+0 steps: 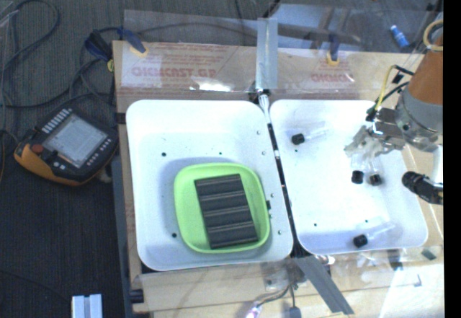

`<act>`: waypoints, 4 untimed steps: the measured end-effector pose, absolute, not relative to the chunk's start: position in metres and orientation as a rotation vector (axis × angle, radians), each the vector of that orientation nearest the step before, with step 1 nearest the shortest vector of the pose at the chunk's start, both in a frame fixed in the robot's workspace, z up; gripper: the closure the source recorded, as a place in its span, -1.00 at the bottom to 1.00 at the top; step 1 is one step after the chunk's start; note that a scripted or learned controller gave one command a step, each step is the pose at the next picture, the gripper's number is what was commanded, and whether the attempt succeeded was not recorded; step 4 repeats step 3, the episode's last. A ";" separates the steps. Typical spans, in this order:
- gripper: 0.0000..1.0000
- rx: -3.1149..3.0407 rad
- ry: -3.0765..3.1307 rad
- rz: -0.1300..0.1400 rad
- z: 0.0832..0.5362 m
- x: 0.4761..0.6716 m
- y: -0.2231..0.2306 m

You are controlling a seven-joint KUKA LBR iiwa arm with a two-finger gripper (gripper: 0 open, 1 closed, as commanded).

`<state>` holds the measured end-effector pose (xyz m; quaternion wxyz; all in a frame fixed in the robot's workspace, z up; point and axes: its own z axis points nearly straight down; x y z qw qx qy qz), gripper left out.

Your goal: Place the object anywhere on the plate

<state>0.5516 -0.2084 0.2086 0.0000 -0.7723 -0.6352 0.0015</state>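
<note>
A: Where is the object found?

B: A dark ribbed block [226, 210] is seen lying flat on the green plate [186, 187], inside its rim, with the long side running from the near edge toward the far edge. The plate is set in the left bin [144, 136], toward the near side.

A: And the gripper?

B: The gripper [366, 149] is placed over the right bin [317, 230], near its right wall, well apart from the plate. Its clear fingers [358, 143] are seen spread apart, and nothing is held between them.

A: What else is noted?

B: Small black caps [297, 139] are scattered in the right bin, one at the far left, two beside the gripper, one near the front wall. A handheld controller [68, 145] is laid on the floor to the left of the bench.
</note>
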 end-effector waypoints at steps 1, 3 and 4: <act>-1.00 -2.426 -1.996 0.005 0.209 0.552 -0.208; -1.00 -2.526 -1.868 0.003 0.263 0.534 -0.208; -1.00 -2.526 -1.868 0.003 0.263 0.534 -0.208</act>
